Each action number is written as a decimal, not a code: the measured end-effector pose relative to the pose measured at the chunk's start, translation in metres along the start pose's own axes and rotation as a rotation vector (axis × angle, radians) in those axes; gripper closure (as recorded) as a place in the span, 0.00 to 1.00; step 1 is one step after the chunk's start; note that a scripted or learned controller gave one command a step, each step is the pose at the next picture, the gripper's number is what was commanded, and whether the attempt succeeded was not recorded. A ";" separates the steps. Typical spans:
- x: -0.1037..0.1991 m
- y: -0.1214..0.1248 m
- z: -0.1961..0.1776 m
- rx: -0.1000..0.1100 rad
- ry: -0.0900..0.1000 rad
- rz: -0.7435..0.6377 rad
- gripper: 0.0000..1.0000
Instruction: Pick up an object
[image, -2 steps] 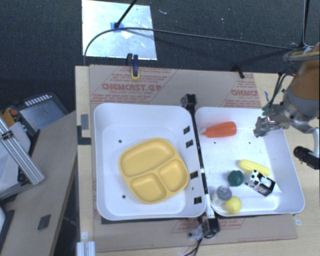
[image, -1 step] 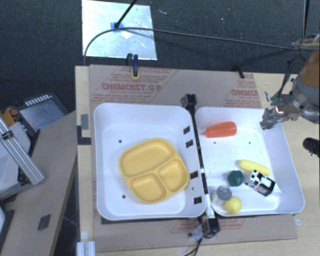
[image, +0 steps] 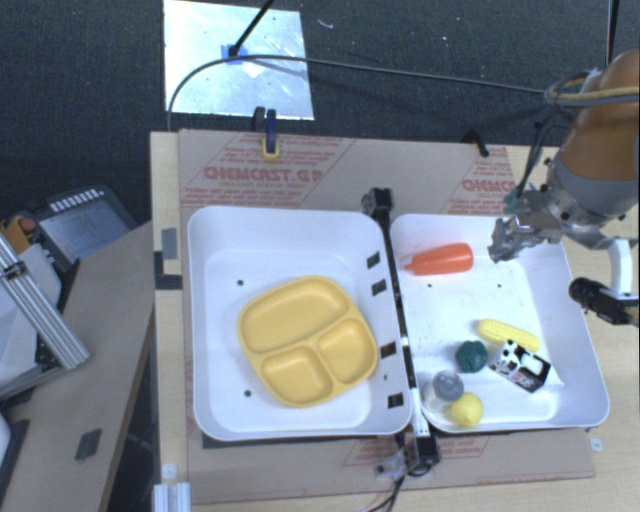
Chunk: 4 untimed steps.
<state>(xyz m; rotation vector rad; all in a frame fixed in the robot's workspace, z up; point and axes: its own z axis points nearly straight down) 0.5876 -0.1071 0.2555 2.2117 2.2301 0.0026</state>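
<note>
The pincer (image: 507, 240) hovered over the right bin (image: 580, 340), just right of the orange carrot (image: 440, 259) lying at the bin's upper left. Its opening could not be determined; nothing was visibly held.

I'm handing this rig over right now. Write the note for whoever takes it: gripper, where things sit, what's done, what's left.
Gripper: over the right bin's far right corner, just right of the orange carrot; nothing seen between its fingers.
Right bin: carrot at the far side; yellow corn cob, dark green ball, black-and-white block, grey round piece and yellow ball clustered near the front.
Left bin: yellow divided plate.
Done: no pick yet.
Left: grasp and lift one object; the carrot is nearest.
</note>
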 end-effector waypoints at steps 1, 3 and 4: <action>0.049 -0.013 0.015 0.002 0.001 0.000 1.00; 0.147 -0.027 0.035 0.001 0.001 0.000 1.00; 0.199 -0.047 0.042 0.003 0.001 -0.001 1.00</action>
